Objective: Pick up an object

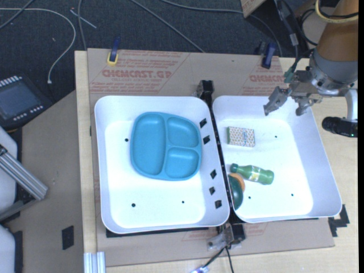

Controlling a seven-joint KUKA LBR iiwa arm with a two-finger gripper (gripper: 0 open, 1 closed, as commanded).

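My gripper [288, 104] hangs over the far edge of the right bin [310, 152], its two fingers [273, 104] spread apart with nothing between them. Below it in that bin lie a small patterned packet [241, 136], a green bottle with a yellow cap end [253, 173] on its side, and a dark green and orange item [236, 189] against the bin's left wall. The packet is the closest of these to the gripper, down and to its left.
The left bin [114, 152] holds a blue divided plate [166, 145]. Black clips run along the ridge between the bins [211, 152]. Cardboard underlies both bins, with clamps at the far edge [114, 56]. Cables lie on the dark floor behind.
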